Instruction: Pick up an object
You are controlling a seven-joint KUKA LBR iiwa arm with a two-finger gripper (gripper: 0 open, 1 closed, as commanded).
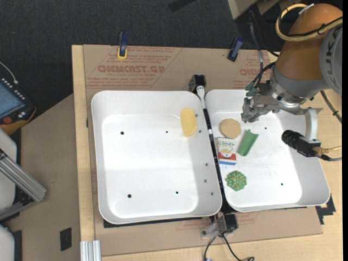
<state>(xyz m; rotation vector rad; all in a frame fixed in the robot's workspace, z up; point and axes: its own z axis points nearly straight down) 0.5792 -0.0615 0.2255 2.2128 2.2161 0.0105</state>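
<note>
One camera here, fixed high above the surface (163,64) and looking down at a slant, so the far edge sits toward 12 o'clock and the near edge toward 6. It's back far enough to take in both bins whole: left bin (109,162) at 9 o'clock of centre, right bin (304,192) at 3. Dark floor runs across the top. The arm (304,42) comes in from 2 o'clock, its upper part cut by the frame's edge.

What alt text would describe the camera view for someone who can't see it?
The robot's hand hangs over the right bin, above a tan disc, green block, small carton and green ball. A yellow piece lies in the left bin.
</note>
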